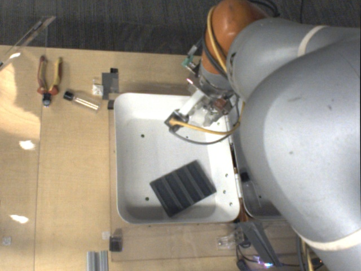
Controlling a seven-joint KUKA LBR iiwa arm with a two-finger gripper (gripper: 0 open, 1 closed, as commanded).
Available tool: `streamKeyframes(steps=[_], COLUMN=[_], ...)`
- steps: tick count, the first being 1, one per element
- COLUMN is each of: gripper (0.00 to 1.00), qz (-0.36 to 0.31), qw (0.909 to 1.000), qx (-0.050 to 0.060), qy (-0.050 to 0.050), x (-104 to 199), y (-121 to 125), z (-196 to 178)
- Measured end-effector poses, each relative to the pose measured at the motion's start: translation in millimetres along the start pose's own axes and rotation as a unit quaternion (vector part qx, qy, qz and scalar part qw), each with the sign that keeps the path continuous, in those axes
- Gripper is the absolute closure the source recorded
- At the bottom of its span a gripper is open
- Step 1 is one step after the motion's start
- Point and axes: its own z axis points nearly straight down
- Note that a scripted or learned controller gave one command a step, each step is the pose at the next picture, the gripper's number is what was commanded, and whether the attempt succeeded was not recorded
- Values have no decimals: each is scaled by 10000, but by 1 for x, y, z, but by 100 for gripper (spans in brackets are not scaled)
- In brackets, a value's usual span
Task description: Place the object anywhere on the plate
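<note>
Hovering over far right part of left bin [127, 168]: claw [194, 113], finger spread hidden by wrist hardware, so opening cannot be judged. Dark ribbed object [183, 188] lying flat, skewed, on bin floor near front wall, well apart from claw. Plate not identifiable. Judgement: descending squarely over object's middle, aligning fingers across its narrower span, is giving best chance of firm pickup.
</note>
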Motion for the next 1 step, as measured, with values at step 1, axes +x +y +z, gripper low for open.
streamKeyframes(steps=[1], gripper=[100], qz=[-665], qw=[9978], qx=[12], qy=[-14], x=[54], y=[-51], z=[57])
